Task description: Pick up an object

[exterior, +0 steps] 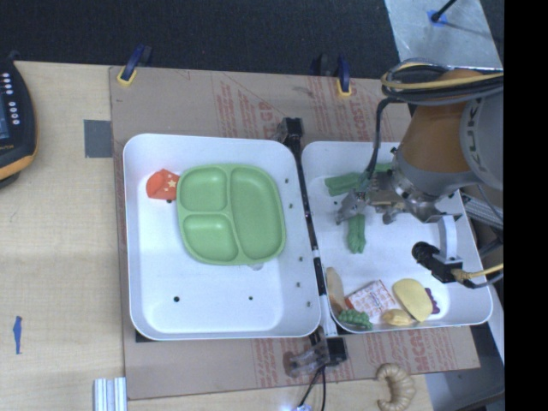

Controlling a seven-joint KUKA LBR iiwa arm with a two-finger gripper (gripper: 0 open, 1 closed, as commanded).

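My tabletop (pixel 60 255) is pale wood under a brown cardboard sheet (pixel 214 110), pinned at its far edge by a yellow clamp (pixel 131 65) and a blue clamp (pixel 342 77). A black and orange controller (pixel 13 122) lies at the left edge, a grey tape patch (pixel 98 138) just beside the cardboard. A coiled beige piece (pixel 396 385) sits at the near edge.

Partly hidden under the gripper (pixel 358 202): 2 green toys (pixel 353 221), shapes unclear. Tucked behind the green divided plate (pixel 231 213): a red object (pixel 160 185), kind unclear. Cut off at the left edge: a black-and-orange pendant (pixel 12 127).
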